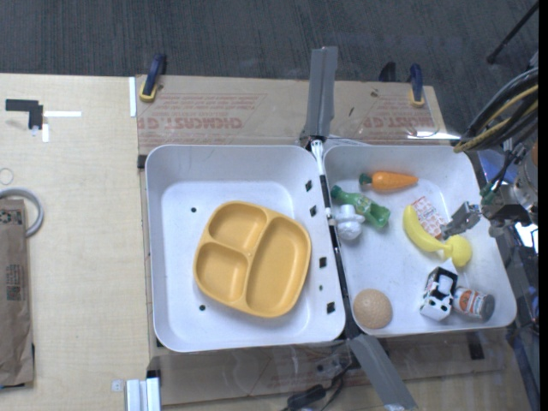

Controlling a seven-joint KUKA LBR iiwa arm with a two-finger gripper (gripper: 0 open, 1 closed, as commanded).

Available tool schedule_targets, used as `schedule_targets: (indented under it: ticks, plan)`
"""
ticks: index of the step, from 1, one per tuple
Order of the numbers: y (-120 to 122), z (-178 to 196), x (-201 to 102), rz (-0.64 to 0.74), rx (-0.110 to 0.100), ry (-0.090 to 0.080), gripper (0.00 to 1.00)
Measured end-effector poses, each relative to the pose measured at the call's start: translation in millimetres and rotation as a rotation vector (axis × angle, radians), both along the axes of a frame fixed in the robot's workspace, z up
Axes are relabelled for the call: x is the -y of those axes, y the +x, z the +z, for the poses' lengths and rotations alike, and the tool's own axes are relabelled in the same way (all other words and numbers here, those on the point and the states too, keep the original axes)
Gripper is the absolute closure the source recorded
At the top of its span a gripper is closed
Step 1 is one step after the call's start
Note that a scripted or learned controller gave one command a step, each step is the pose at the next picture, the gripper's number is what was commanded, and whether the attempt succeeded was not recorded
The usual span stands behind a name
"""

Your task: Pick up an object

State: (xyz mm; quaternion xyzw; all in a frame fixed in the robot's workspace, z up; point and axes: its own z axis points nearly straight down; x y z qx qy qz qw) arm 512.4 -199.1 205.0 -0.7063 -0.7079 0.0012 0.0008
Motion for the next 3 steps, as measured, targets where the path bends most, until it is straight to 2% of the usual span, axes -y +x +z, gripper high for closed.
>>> schedule_targets:
  ticks: [1, 2, 3]
  plan:
    - [40.1, -113.2, -11.1, 0.086, 0.003, -0.001, 0.0]
    - [40.2, -104.1, -10.1, 0.083, 0.004, -0.002, 1.0]
    - [74.6, -12.9, -34.3, -0.098, 0.002, -0.002, 1.0]
